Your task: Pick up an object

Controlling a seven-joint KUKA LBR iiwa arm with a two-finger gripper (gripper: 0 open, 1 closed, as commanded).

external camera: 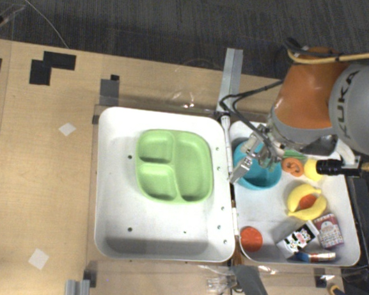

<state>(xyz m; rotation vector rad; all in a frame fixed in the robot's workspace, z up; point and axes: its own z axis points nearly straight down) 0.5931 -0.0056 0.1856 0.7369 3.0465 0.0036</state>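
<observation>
Fingers [255, 157]: hang over the right bin's [265, 215] upper left corner, above the teal cup's [259, 174] rim; whether they are apart or closed, I cannot tell.
Teal cup: directly beneath the fingers, beside the wall between the bins.
Other objects: banana [306, 200], red ball [251, 237] and small packets [311, 235] lie lower right, apart from the fingers.
Left bin [109, 233]: holds a green divided plate [173, 165].

a pale wooden bench [34, 182] is filling the lower view, black squares [50, 66] marking its top left, while dark ribbed flooring [151, 12] is running along the far edge.
</observation>
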